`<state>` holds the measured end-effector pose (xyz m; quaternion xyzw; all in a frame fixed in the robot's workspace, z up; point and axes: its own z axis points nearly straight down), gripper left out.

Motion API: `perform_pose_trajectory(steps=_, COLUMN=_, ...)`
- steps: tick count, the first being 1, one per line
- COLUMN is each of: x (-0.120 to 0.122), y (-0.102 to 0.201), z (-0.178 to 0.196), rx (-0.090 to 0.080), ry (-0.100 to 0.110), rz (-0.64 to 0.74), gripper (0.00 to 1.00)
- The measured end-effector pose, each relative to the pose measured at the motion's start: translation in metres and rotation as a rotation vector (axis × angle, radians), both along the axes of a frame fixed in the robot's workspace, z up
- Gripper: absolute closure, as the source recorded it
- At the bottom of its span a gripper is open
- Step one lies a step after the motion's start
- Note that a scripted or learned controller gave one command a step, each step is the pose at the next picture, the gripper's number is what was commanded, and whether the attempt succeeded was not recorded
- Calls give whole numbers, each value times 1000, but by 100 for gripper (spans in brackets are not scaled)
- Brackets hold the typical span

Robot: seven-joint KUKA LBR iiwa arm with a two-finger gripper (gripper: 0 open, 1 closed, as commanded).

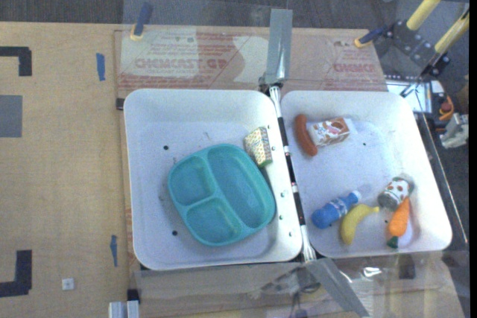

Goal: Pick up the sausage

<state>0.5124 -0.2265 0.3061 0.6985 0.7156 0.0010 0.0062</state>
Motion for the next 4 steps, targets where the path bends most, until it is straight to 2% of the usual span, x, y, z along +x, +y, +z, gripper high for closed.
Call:
perform_pose_trajectory(steps=1, x=-33, y=3, z=-77, rx=6, ry=10, rz=175, gripper=100)
perform_pose_trajectory(steps=4, x=-30, y=-1, z=-46, rx=-3, ry=-2, rz=169, gripper=100)
